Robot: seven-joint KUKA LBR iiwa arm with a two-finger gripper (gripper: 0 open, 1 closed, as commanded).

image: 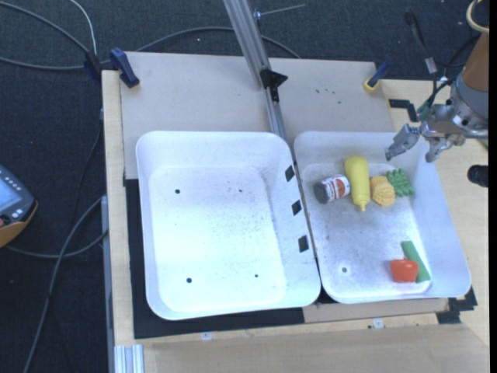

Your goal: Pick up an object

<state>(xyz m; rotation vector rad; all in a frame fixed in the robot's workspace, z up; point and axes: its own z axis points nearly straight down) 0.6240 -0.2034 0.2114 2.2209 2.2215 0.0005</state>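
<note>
your two-finger gripper (415,144) sits over the right white bin's (443,208) far edge, fingers spread, apparently holding nothing. yellow plastic mustard bottle (357,181) lies mid-bin between small red-labelled can (333,189) and toy corn cob (384,190).

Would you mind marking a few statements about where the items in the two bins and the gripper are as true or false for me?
1. The yellow mustard bottle lies in the right bin. True.
2. The small can sits in the left bin. False: it lies in the right bin, just left of the mustard bottle.
3. The gripper is above the right bin's upper right corner with nothing between its fingers. True.
4. The toy carrot touches the toy corn. False: the carrot lies apart, near the bin's lower right corner.
5. The corn lies right of the mustard bottle. True.
</note>
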